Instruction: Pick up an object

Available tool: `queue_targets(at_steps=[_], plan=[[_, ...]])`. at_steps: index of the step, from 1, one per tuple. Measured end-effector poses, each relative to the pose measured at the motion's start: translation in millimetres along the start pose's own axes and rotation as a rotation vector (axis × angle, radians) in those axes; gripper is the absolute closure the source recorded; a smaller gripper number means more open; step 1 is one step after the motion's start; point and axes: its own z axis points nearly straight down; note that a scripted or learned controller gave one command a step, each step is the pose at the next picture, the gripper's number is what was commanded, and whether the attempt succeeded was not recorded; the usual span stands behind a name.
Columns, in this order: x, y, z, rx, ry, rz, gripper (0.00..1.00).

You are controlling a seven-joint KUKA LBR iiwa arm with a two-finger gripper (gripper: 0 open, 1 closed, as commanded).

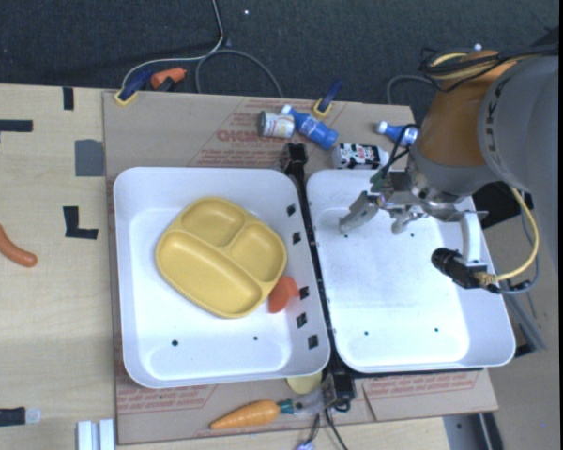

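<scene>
Gripper (383, 216) at 12 o'clock over the right bin (403, 336), fingers spread, gripping nothing, yellow divided plate (220, 254) centred in the left bin (141, 345) (orange piece (282, 295) touching its 4 o'clock edge).

The grey arm with its orange band (460, 125) reaches in from the right, its metal two-finger end effector (383, 216) splayed apart, holding nothing.

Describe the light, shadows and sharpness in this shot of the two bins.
Camera view: even, soft light with no hard glare on the white bins; the yellow plate casts only a faint shadow along its lower edge, and the gripper throws a dim one on the right bin. The plate looks crisp, the arm near the lens softer, and the dark floor at the top is underexposed.
</scene>
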Motion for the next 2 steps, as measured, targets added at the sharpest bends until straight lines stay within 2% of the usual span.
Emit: queue_targets(at_steps=[1,2], plan=[[-16,-6,91,0.012,0.001,0.005,0.00],[-9,45,86,0.002,0.001,0.001,0.00]])
